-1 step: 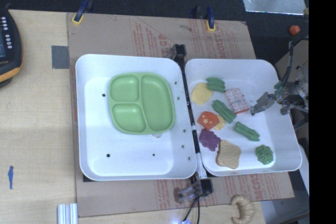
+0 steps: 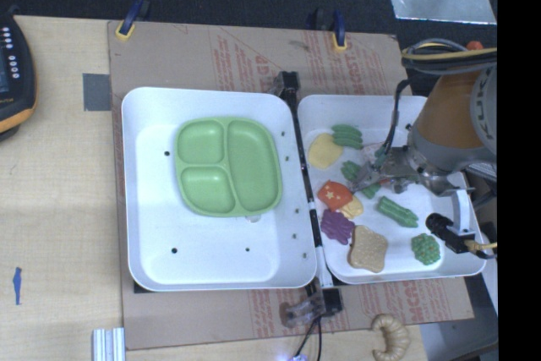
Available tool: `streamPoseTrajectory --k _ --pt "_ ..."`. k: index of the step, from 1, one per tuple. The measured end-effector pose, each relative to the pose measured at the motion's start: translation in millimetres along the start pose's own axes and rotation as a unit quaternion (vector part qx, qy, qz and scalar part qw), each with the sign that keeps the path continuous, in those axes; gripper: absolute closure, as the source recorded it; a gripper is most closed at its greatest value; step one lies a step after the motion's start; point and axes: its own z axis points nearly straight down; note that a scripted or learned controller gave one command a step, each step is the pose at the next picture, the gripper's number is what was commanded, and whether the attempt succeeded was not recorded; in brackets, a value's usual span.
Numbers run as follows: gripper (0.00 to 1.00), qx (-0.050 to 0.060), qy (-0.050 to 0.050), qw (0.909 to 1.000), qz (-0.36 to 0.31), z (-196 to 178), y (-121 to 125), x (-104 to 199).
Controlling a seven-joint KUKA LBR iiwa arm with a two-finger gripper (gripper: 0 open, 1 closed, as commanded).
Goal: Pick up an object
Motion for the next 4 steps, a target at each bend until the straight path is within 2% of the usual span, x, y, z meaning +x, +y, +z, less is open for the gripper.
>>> streamPoseTrajectory --k 1,2,3,4 --pt "1.0 -0.003 -0.002 1.0 0.002 -18.3 0.9 -4.2" --pt "1.0 -0.003 -0.003 1.0 0.0 -28.3 0.6 -5.2" --pt "1.0 -0.003 0.001 1.0 -0.001 -105.7 -86.1 86.1" --pt "1.0 -0.008 -0.002 1.0 0.001 -153.1 -17.7 123.8"
